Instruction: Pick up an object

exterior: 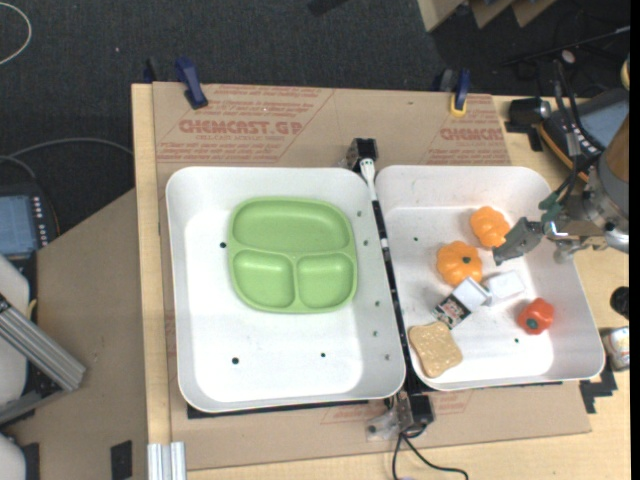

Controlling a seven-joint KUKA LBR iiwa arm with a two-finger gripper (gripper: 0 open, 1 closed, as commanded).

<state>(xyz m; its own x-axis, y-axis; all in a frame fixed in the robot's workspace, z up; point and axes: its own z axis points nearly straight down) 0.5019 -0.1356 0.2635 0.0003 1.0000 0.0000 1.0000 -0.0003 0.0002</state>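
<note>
The right bin (420, 193) holds two small orange pumpkin-like toys (490, 225) (458, 262), a red tomato-like toy (536, 315), a slice of toast (435, 348), a white block (505, 286) and a small white-and-black box (460, 303). My gripper (540, 240) hangs over the right side of this bin, just right of the upper orange toy and above the white block. Its fingers stand open, with only bare bin floor between them. One dark finger (517, 239) points down-left toward the orange toys.
The left bin (190, 268) holds a green three-compartment plate (293, 255). A black divider rail (378, 238) runs between the bins. Cables and the arm's body (600, 168) crowd the right edge. Blue and yellow clamps (190, 83) (459, 93) grip the board's far edge.
</note>
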